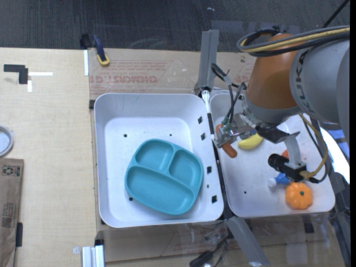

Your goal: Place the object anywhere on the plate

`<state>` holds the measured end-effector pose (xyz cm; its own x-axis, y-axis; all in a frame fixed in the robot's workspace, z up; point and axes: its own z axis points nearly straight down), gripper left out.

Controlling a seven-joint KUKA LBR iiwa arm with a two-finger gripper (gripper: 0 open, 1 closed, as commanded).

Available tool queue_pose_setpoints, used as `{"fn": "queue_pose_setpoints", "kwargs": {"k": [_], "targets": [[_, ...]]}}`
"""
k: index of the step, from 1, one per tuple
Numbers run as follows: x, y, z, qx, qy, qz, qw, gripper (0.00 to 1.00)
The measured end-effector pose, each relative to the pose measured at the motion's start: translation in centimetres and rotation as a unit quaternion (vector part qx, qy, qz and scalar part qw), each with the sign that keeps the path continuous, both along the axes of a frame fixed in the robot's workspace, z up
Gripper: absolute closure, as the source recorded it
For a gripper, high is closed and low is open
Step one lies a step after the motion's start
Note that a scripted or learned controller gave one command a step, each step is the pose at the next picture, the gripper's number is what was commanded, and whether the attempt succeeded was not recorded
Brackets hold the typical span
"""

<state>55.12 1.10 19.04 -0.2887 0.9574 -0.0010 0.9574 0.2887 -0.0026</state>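
The teal three-compartment plate (164, 176) lies in the left white bin (111, 149), tilted a little toward the front. My gripper (227, 137) hangs low over the near-left part of the right bin (250, 199), close to the wall between the bins. A small orange-brown object (230, 150) shows right at its tip, and whether it is gripped is unclear. A yellow banana (250, 142) lies just right of the gripper. The grey and orange arm hides the back of the right bin.
In the right bin an orange pumpkin-like toy (298, 196) sits at the front right, with a small blue and white piece (280, 179) and a red piece (286, 155) beside it. Black cables loop from the wrist over that bin. A tape roll (3, 142) lies at the far left.
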Motion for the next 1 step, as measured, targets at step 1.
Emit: {"fn": "queue_pose_setpoints", "kwargs": {"k": [1], "targets": [[-5.16,6.88,0.03,0.0002,0.001,0.009,1.0000,1.00]]}}
